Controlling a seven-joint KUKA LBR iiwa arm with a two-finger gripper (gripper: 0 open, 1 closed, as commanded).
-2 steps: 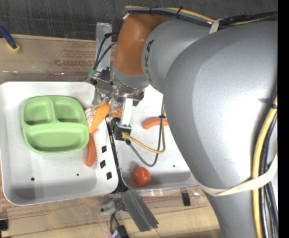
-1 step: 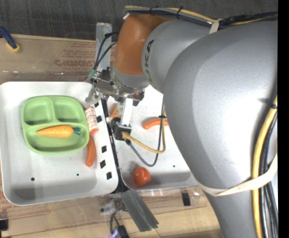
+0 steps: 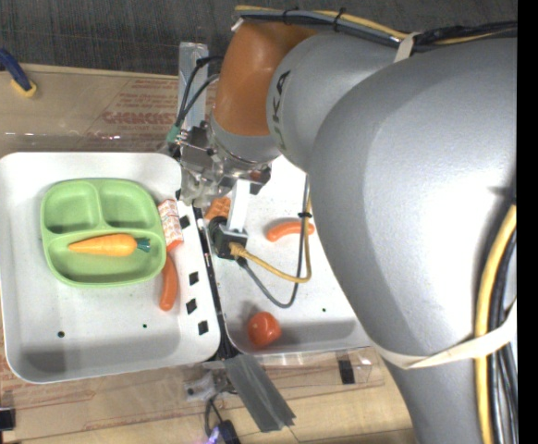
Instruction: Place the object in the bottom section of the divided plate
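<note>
1. The green divided plate [image 3: 66, 213] lies in the left white bin [image 3: 29, 340].
2. A carrot [image 3: 103, 244] lies in the bottom section of the plate, the long one nearest the bin's lower part, with its green tip to the right.
3. A small tube [image 3: 169, 218] with a red and white label lies just beside the right rim of the plate, and a red sausage [image 3: 167, 285] lies below it on the bin floor.
4. The hand [image 3: 200, 188] sits above the wall between the two bins; I cannot tell how it is set or if it has something.
5. In the right bin [image 3: 329, 326] there are an orange curved piece [image 3: 286, 230] and a red tomato [image 3: 262, 327], well apart from each other.
6. The grey arm [image 3: 389, 174] with its orange band covers most of the right bin.
</note>
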